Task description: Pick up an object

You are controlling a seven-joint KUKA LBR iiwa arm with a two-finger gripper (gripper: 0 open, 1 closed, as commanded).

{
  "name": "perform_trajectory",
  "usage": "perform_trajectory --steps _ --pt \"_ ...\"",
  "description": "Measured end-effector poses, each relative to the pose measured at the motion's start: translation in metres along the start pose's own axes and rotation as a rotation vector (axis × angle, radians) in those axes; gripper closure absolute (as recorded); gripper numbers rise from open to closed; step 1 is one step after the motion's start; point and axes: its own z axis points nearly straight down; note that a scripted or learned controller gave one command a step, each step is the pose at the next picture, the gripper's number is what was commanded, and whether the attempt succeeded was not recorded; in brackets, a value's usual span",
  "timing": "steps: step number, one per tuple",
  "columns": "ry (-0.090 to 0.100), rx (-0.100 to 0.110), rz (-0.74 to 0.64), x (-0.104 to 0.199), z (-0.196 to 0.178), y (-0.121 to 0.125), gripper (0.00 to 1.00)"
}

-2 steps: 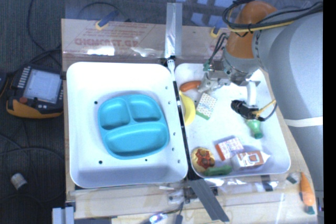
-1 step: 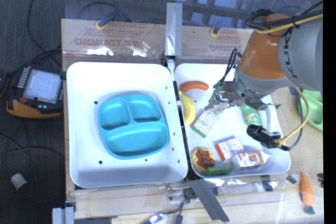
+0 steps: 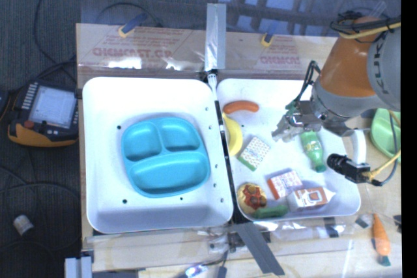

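My gripper (image 3: 291, 127) hangs over the middle of the right bin (image 3: 273, 91), reaching in from the right below the orange-banded wrist. A green bottle (image 3: 313, 149) lies just to its right, close to the fingers. In the same bin lie an orange sausage (image 3: 241, 107), a yellow banana (image 3: 232, 133) against the left wall, a checkered white packet (image 3: 254, 152), a red-and-white box (image 3: 285, 182), a second small carton (image 3: 310, 197) and a toy plate of food (image 3: 255, 198). Nothing shows clearly between the fingers.
The left bin (image 3: 104, 97) holds a blue divided tray (image 3: 165, 155). A light green item (image 3: 386, 128) sits at the right beyond the bin. An orange carrot-like toy (image 3: 380, 239) lies on the bench at the lower right. A handheld pendant (image 3: 43, 114) rests on the floor at left.
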Motion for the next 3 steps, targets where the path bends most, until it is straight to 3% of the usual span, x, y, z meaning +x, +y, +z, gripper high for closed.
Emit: perform_trajectory --steps 1,2,3 --pt "0.001 0.000 0.050 0.018 -0.007 0.012 1.00" --pt "-0.002 0.000 0.030 -0.048 -0.013 0.006 1.00" --pt "-0.001 -0.002 -0.076 -0.008 -0.072 0.072 1.00"
